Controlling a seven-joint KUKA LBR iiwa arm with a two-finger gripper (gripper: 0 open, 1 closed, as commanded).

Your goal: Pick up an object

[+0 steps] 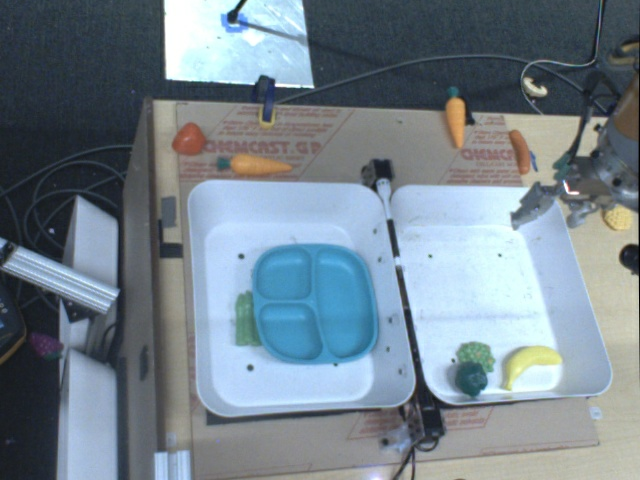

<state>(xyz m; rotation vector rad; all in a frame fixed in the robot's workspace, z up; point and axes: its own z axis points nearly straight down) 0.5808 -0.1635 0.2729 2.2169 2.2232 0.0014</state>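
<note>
Left bin (215, 298): a blue sectioned plate (315, 303) sits near its centre, with a pale green item (245, 320) lying against the plate's left edge. Behind the bins, on the cardboard backing — a red-orange piece (188, 139) at far left, a carrot (258, 165) just beside it, another carrot (456, 118) upright further right, and an orange piece (520, 151) near the right bin's back corner.

Right bin (560, 268): three things grouped at its front edge — a dark green object (471, 378) touching a lighter green leafy one (476, 354), and a yellow banana (530, 364) just to their right.

Gripper (565, 196) hangs over the right bin's back right rim, well apart from the banana and greens. Fingers spread apart, nothing between them
</note>
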